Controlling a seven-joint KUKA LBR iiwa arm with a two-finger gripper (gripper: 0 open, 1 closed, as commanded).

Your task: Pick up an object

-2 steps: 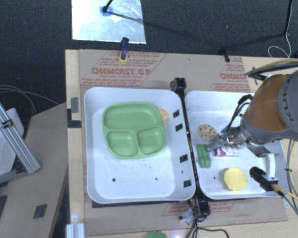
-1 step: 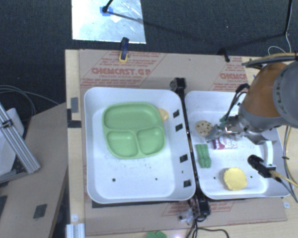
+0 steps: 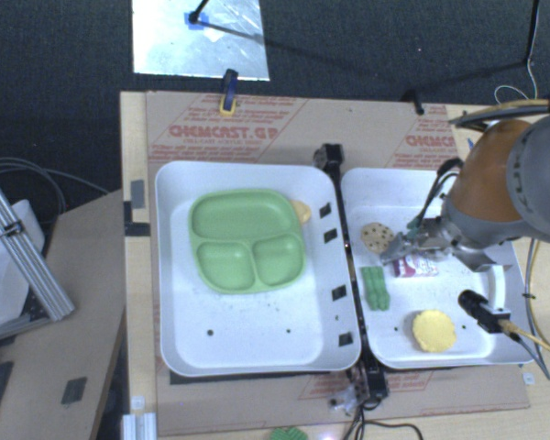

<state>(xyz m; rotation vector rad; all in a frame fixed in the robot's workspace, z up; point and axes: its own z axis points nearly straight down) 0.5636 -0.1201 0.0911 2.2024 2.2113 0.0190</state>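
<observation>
Several small things lie loose in the right bin (image 3: 357, 186), any of which could serve as the object to lift: a brown speckled cookie (image 3: 377, 236) toward the far side, a green ridged block (image 3: 375, 287) by the left wall, a yellow round piece (image 3: 434, 330) near the front, and a pink-and-white wrapped item (image 3: 412, 267) in the middle. They sit well apart from one another, which looks meant to give room for a grab from above. The gripper (image 3: 411, 246) is low over the middle of this bin, between the cookie and the wrapped item, seemingly touching or just above the latter. Whether its tips are apart or together I cannot tell; nothing is plainly clamped. The left bin (image 3: 179, 337) holds a green divided tray (image 3: 247, 239), with a small yellow thing (image 3: 301, 212) at its far right corner.
</observation>
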